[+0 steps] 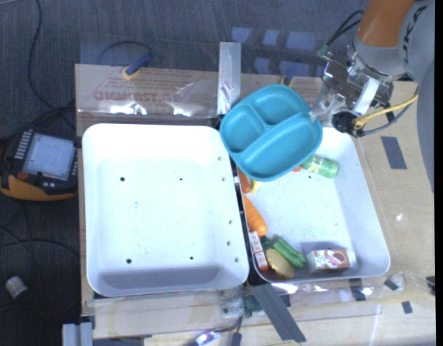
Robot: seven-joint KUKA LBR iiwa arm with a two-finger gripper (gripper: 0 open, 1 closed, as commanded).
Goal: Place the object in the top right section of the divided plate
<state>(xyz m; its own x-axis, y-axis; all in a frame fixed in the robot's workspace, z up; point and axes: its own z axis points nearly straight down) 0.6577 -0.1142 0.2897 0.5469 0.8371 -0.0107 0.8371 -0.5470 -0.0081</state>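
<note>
Gripper (324, 109) at the end of the grey arm sits at the upper right of the scene, above the far edge of the right white bin (366, 215). It grasps the right rim of a blue divided plate (270, 132), which hangs tilted over the gap between the two bins, near their far corners. The plate shows three sections: two smaller ones toward the top and one larger one below.

The right bin holds several small items. A green bottle (320, 166) lies just under the plate's lower right edge. An orange carrot-shaped toy (254, 218) lies along the bin's left wall. Near the front wall sit a green and yellow vegetable toy (283, 256) and a small red and white carton (330, 259).

The left white bin (160, 207) lies beside it. An orange handheld controller (37, 163) rests on the floor at far left.
</note>
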